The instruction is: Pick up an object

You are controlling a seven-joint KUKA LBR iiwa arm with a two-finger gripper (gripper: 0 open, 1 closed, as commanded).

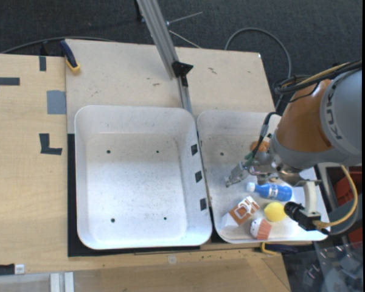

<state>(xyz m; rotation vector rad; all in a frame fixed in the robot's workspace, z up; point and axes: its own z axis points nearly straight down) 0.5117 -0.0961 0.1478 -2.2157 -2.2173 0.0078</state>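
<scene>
My gripper [238, 176] hangs low over the middle of the right bin [222, 132], on the grey arm with its orange band [298, 126] reaching in from the right. Just right of it lies a blue bottle [274, 191] with a white cap. Nearer the front edge sit a yellow ball [274, 212], an orange and white box [244, 210] and a small red and white piece [260, 228]. A small orange thing [260, 145] peeks out beside the wrist. I see nothing held by the gripper.
The left bin [134, 117] stands beside the right one, with small black clips [198, 176] along the shared wall. A slanted metal post [161, 32] rises behind the bins. A blue and yellow tool [70, 56] lies at the bench's back left.
</scene>
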